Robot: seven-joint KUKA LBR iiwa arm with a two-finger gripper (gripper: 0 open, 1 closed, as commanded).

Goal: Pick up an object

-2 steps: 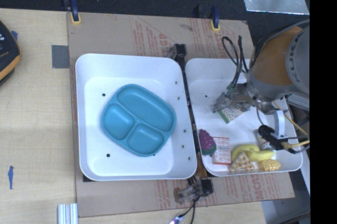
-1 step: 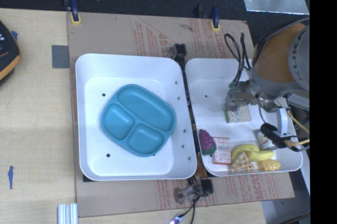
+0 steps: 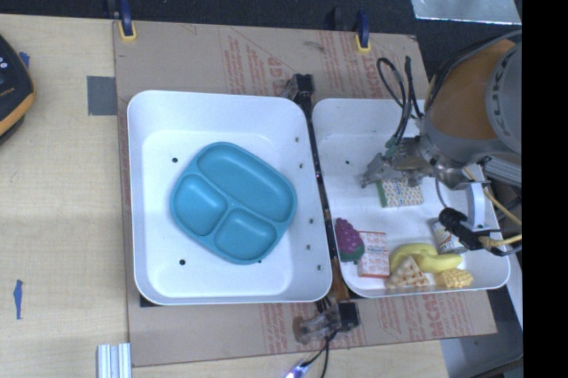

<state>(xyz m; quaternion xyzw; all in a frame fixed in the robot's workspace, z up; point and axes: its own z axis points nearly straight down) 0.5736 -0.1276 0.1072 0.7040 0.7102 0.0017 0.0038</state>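
Since the task only asks for one object lifted, I note the layout left to right. Left bin [image 3: 142,190] holds a blue plate [image 3: 232,202], three compartments, lying flat mid-bin; nothing in it, and its low smooth rim would likely give two fingers poor purchase. Right bin [image 3: 342,137] holds the small items, crowded toward its near edge: grapes [image 3: 348,237] against the left wall, just beside a card [image 3: 374,252], then a waffle [image 3: 407,276], a banana [image 3: 424,257] and corn [image 3: 455,279] touching one another along the near rim. That packing leaves little room to slide a finger between them; the grapes stand a bit freer. A second card [image 3: 403,192] lies mid-bin, just under the gripper [image 3: 390,168], which hangs over the bin's middle with the arm [image 3: 470,106] reaching in from the right. Jaws: cannot tell whether parted or closed, the wrist hides them. I see nothing held. My judgement: approach stage, no lift yet.
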